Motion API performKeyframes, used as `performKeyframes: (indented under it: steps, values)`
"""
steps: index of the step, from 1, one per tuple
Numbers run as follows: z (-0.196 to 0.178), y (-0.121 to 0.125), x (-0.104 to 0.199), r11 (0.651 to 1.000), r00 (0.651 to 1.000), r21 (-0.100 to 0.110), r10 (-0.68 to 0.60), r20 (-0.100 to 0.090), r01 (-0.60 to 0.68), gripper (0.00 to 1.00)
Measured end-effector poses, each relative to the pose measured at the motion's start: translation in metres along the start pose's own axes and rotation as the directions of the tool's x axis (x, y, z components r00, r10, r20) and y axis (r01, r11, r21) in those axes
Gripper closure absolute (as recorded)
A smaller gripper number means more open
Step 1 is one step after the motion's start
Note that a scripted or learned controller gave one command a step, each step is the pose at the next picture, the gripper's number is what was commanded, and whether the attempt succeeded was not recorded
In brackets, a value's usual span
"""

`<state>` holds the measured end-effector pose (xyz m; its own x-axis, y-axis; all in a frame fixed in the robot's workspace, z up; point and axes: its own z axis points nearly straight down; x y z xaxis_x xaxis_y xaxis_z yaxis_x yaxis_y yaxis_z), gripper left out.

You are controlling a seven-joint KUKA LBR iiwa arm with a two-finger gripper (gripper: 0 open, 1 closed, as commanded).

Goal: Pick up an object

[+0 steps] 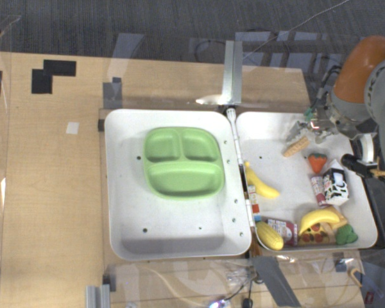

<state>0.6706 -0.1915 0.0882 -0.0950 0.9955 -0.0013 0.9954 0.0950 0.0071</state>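
My gripper [301,131] hangs over the back part of the right bin [269,136], its fingers spread open and holding nothing. Just below its fingertips lies a tan biscuit-like stick [296,147]. To the right of that lie a red strawberry-like toy [317,163], a black-and-white carton [338,186] and a red packet [318,190]. A small yellow banana [260,185] rests near the bin's left wall. At the front sit a corn cob [269,235], a larger banana [321,219] and a green toy [347,235].
The left bin [125,191] holds a green divided plate [183,162]. A metal divider [239,172] runs between the bins. The arm's grey body and orange band [367,69] stand over the right bin's back right corner.
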Motion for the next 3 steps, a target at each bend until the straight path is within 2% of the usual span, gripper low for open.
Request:
performKeyframes:
  steps: [1, 2, 3]
  values:
    - [-0.014, 0.003, 0.001, 1.000, 1.000, -0.009, -0.006, 0.004, 0.006, 1.00]
    - [0.000, 0.007, 0.064, 1.000, 1.000, -0.003, 0.029, -0.001, -0.029, 1.00]
    - [-0.100, 0.014, 0.141, 1.000, 1.000, -0.002, 0.005, -0.002, -0.005, 1.00]
